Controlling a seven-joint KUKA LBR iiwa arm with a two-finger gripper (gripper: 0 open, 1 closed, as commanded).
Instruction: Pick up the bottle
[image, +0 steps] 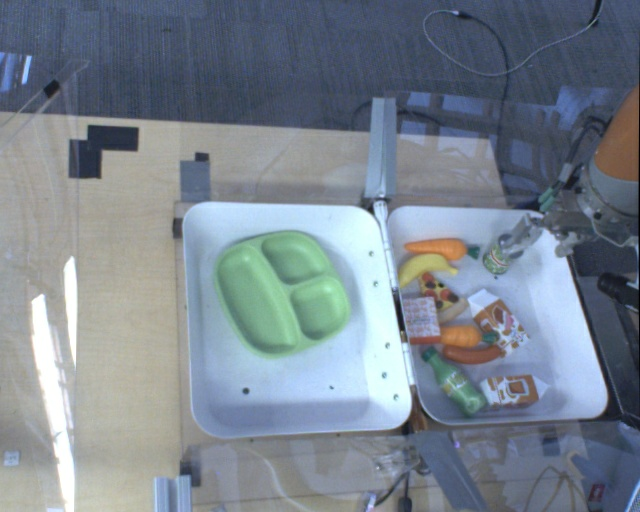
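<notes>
1. Your bottle (455, 383), green, lies on its side near the front of the right bin (585, 340), tucked among toy food, just beside a small carton (511, 391).
2. The left bin (200, 330) carries only a green divided plate (283, 292).
3. Your gripper (518, 238) hangs low at the right bin's far corner by a small green can (496, 260), well apart from the bottle; its grip state you cannot tell.
</notes>
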